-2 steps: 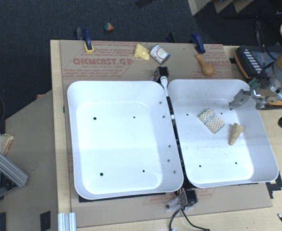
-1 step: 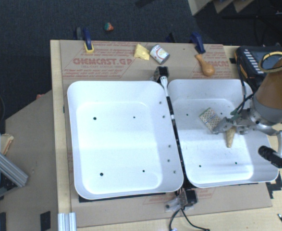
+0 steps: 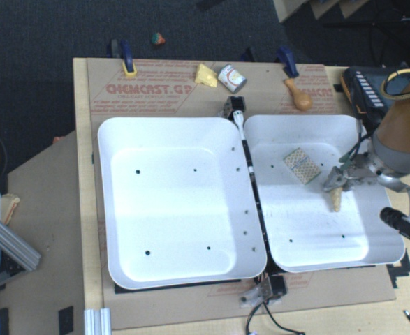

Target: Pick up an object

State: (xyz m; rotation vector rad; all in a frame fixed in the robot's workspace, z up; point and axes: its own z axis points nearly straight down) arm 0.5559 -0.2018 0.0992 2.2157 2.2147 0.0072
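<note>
My gripper (image 3: pixel 336 180) is low over the right white bin (image 3: pixel 316 253), near its right side, on the grey arm with the orange band (image 3: pixel 400 128). A small tan stick-like object (image 3: pixel 336 199) lies right beside the gripper's tip, on its near side; whether it is touching is unclear. A flat square piece with a speckled pattern (image 3: pixel 302 165) lies tilted on the bin floor, a short way to the gripper's left.
The left white bin (image 3: pixel 121 187) sits alongside the right one. On the cardboard behind the bins lie a yellow piece (image 3: pixel 206 76), a small white box (image 3: pixel 232 79) and a wooden-handled tool (image 3: pixel 299 95). A black device (image 3: pixel 364 89) is at the far right.
</note>
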